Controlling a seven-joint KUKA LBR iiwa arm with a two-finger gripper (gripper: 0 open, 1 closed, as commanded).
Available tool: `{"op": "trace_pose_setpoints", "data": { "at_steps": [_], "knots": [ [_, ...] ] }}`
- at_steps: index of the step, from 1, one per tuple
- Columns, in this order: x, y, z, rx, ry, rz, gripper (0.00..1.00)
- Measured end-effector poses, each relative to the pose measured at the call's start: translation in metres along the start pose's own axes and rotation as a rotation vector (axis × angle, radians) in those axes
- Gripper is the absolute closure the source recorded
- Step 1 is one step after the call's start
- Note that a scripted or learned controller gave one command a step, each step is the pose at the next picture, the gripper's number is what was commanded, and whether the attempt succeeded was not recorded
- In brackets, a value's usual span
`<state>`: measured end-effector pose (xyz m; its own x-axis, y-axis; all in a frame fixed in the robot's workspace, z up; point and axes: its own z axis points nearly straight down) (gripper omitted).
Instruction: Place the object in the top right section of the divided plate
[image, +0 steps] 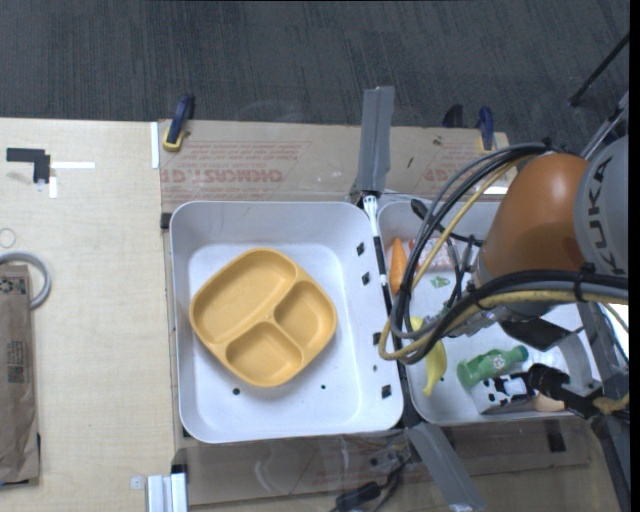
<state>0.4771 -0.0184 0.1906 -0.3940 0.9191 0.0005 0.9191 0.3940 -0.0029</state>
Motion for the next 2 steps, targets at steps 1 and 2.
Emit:
{"op": "trace_pose_setpoints", "data": {
  "at_steps": [1,2],
  "knots": [
    [0.078,0.062,0.000,0.001,-0.002,-0.014,1.00],
    [0.137,0.125,-0.036,0.000,-0.003,-0.042,1.00]
  ]
}}
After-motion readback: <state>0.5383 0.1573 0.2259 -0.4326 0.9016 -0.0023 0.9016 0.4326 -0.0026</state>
